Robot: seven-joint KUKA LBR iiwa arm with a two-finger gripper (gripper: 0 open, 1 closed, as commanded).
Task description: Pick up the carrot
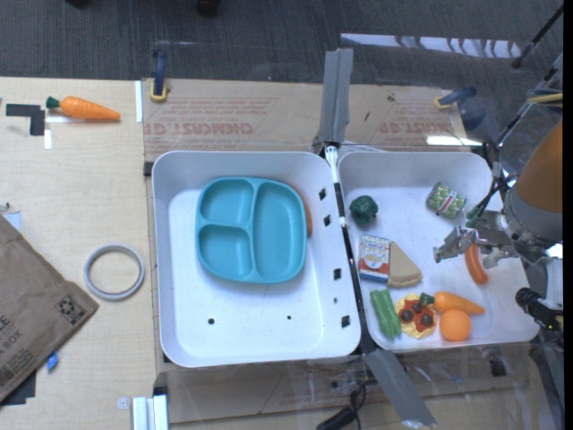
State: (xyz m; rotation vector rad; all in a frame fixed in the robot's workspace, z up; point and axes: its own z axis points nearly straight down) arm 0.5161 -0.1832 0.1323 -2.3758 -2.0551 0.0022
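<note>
An orange carrot (460,305) with a green top lies in the right bin (407,173) near its front right, beside a round orange (455,326). My gripper (469,245) hangs at the bin's right side, a little behind the carrot. Its fingers are shut on the top of a red-orange stick-shaped piece (477,267), which slants down towards the carrot. A second carrot (85,108) lies on the bench at the far left, outside both bins.
The right bin also holds a dark green broccoli (363,208), a green-white packet (445,199), a small carton (374,258), a bread wedge (405,267), a green pod (385,313) and a pizza slice (414,316). A blue divided plate (251,229) lies in the left bin (179,312). A tape ring (114,270) rests on the bench.
</note>
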